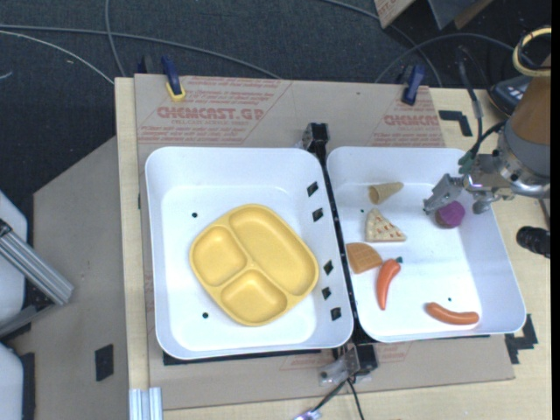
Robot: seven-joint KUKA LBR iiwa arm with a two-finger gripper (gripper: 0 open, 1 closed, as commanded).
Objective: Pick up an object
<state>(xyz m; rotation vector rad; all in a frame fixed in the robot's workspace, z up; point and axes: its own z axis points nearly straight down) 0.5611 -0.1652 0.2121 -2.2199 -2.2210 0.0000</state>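
My gripper [457,205] hangs over the upper right of the right bin [499,261], with the arm reaching in from the right. Its two grey fingers [435,202] are spread apart, so it is open. A small round purple object [451,216] lies on the bin floor just below and between the fingertips; neither finger visibly presses on it. Elsewhere in this bin lie a tan cone [384,191], a pizza-like wedge [383,228], an orange-brown piece [363,256], a red-orange pepper [387,283] and an orange sausage [452,314].
The left bin [166,234] holds a yellow divided plate [254,263]. A black divider [332,234] with clips runs between the bins. Cables and a dark base stand past the right bin's right rim.
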